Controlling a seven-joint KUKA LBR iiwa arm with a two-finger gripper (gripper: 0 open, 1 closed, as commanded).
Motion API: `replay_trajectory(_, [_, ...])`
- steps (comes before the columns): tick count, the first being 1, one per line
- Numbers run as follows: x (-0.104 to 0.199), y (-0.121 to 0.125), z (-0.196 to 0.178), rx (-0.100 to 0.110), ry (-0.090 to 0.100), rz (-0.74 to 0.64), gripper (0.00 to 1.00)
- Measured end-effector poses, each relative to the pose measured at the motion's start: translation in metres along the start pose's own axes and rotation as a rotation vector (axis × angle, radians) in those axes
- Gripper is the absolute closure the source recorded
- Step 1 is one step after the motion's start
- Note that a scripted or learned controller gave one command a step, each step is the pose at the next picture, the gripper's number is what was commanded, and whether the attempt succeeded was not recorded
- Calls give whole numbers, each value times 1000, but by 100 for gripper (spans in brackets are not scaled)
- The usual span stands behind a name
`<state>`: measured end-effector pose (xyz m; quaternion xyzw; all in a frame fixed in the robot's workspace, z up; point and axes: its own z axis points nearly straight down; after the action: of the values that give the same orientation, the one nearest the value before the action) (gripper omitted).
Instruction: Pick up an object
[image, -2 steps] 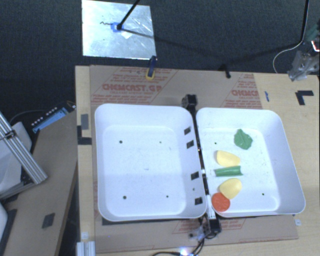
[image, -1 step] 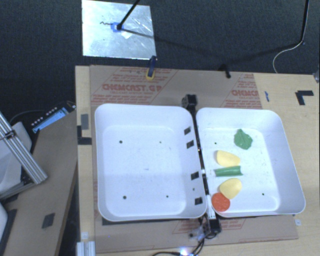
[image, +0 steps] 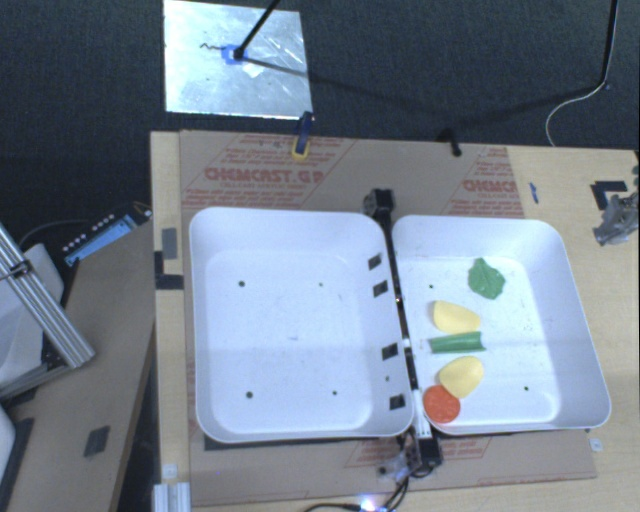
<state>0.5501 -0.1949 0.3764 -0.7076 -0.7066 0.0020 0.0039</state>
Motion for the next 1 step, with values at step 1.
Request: replay_trajectory(1, [-7, -54, -161, -25, -9, -4, 100])
